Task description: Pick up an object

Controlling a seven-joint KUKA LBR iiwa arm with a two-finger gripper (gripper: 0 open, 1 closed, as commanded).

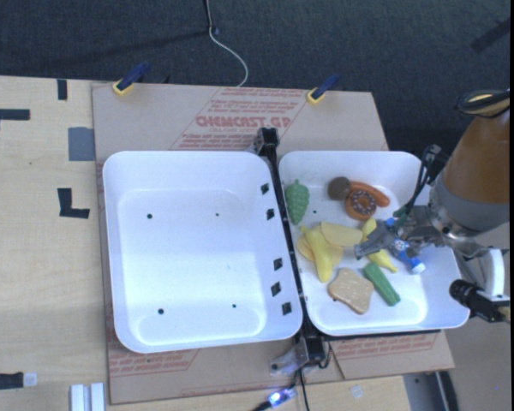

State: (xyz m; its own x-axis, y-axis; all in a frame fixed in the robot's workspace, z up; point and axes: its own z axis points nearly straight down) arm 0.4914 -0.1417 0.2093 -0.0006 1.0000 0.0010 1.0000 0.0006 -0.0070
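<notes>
Over the right bin (411, 165) the gripper (379, 245) is seen low among the toy food, reached in from the right. Nothing is seen gripped, so the pick is judged not yet done; closing and lifting are left. Jaw state cannot be told (dark metal blurs into blue bits and the yellow pieces below). Candidate objects are all in the right bin: a green cucumber (382, 284) just near of the gripper, a bread slice (352, 290) near-left of it, yellow bananas (319, 251) to the left, a pale yellow piece (341, 234) touching the gripper's left side, an orange donut (361, 201) and a brown lump (339, 187) farther back, a green leaf (297, 200) by the divider. The left bin (120, 255) is bare, giving open room. Items are crowded around the gripper, so a neighbour may be nudged. The bin's right wall is close to the wrist; clearance looks tighter there than toward the far side.
</notes>
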